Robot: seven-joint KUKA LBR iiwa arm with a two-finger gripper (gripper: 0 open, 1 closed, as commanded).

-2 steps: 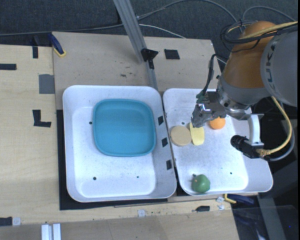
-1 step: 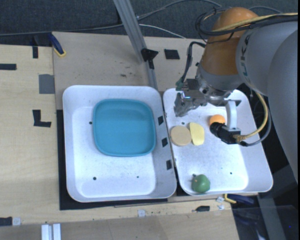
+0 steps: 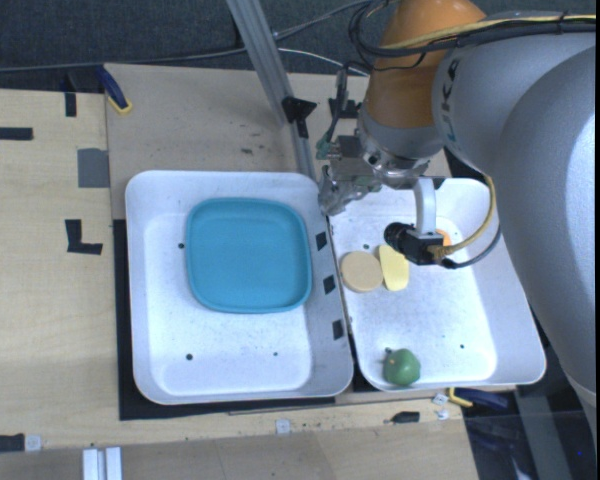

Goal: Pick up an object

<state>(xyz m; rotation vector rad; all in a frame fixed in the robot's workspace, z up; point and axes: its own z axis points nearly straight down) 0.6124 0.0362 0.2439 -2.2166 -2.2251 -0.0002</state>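
In the right bin (image 3: 500,353) a tan round disc (image 3: 360,271) lies beside a pale yellow piece (image 3: 395,268), the two touching. A small green fruit-like object (image 3: 401,366) rests near that bin's front edge. A bit of orange (image 3: 442,238) peeks out from behind a black part of the arm. My gripper (image 3: 342,190) hangs over the divide between the bins at their far end, up and to the left of the disc. Nothing can be seen held in it.
A square blue plate (image 3: 248,254) lies in the left bin (image 3: 160,368). A slanted metal pole (image 3: 270,58) rises behind the bins. The big grey arm body (image 3: 550,168) covers the right bin's right side. Black tape marks dot the bench at left.
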